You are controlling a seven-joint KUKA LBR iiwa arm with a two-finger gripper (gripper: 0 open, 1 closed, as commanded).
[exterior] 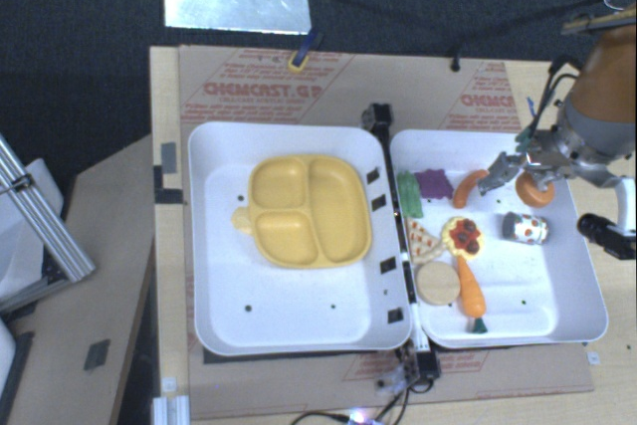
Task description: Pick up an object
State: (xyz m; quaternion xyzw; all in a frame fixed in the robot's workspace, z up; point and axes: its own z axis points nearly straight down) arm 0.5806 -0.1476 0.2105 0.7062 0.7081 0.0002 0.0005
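**Arm hovering over the right bin, no object taken yet**

I use the right bin (587, 314) as the landmark. To its left, touching along the middle edge, stands the left bin (214, 314), and in it lies a yellow plate (304, 211) with three compartments.

Inside the right bin, at its left wall, lies a green piece (409, 194), and a purple piece (434, 182) just beside it. Below them are a pizza slice (422, 240), a round cookie (437, 283), a small round pizza (464, 235) and a carrot (471, 289). Near the top there is an orange sausage (468, 187). Towards the right wall lies a small white toy (525, 229).

The gripper (528, 169) is over the upper right part of this bin, with an orange round piece (536, 193) just beside or under it. I cannot tell how the jaws stand, and nothing is clearly seen between them.

In my judgement the step is the approach. The next move calls for centring over one object, perhaps the orange piece or the sausage, then lowering and closing on it.
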